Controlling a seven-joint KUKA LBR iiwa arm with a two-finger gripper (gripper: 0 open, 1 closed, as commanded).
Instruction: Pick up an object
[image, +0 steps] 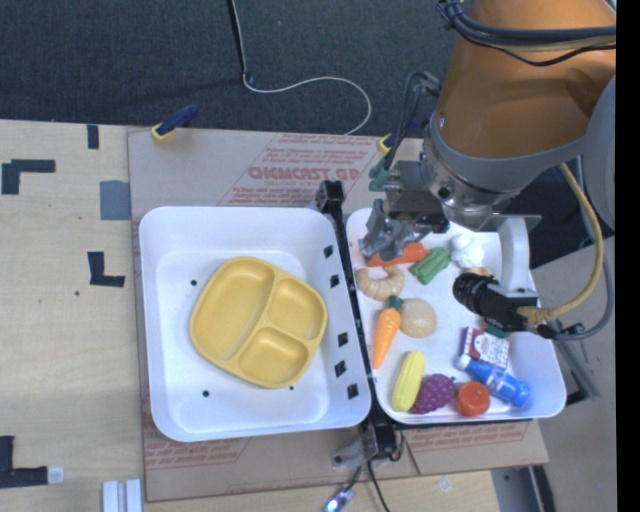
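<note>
- Overhead, two white bins are seen side by side: the left bin (160, 300) and the right bin (545, 385).
- A yellow divided plate (258, 320) is laid in the left bin.
- The gripper (385, 238) is lowered over the far left part of the right bin, just above a red-orange piece (405, 255) and a green piece (430, 264); nothing can be made out between its fingers, and whether they are spread or pressed together cannot be told.
- Nearer the camera, a toy carrot (385, 332), a pale round piece (418, 318), a corn cob (407, 380), purple grapes (434, 392), a red tomato (472, 400), a blue bottle (500, 382) and a small carton (487, 349) are scattered in the right bin.
</note>
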